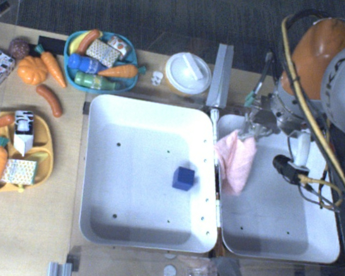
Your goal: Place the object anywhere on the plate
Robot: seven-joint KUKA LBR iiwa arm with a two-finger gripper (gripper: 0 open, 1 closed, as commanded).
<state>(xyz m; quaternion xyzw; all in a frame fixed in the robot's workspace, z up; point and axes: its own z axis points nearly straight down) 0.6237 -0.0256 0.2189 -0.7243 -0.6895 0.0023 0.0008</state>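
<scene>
Since the pink cloth hangs from the gripper, fingers pinching its top corner, you have it lifted. It droops below them over the bin wall; no plate identifiable.

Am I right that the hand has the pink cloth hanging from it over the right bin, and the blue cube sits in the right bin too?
Not quite: the blue cube sits in the left bin, not the right one. The camera view shows it there alone. The rest holds: the pink cloth hangs from the hand over the right bin.
</scene>
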